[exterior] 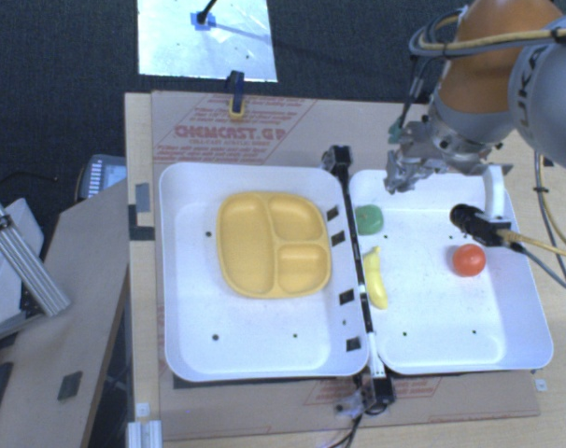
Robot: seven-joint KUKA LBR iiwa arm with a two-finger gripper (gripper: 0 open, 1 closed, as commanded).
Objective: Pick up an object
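Gripper above right bin's far edge

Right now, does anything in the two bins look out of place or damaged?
Nothing stands out. The yellow tray lies flat in the left bin; the green object, banana and orange ball rest separately in the right bin.

This is a robotics lab set up for grasping trials. A grey industrial arm with an orange band and loose yellow cables reaches over a desk where two shallow white bins sit side by side on printed cardboard sheeting. Dark fabric covers the backdrop, a silvery calibration-like panel lies behind the bins, and an aluminium extrusion frame stands at the left edge.
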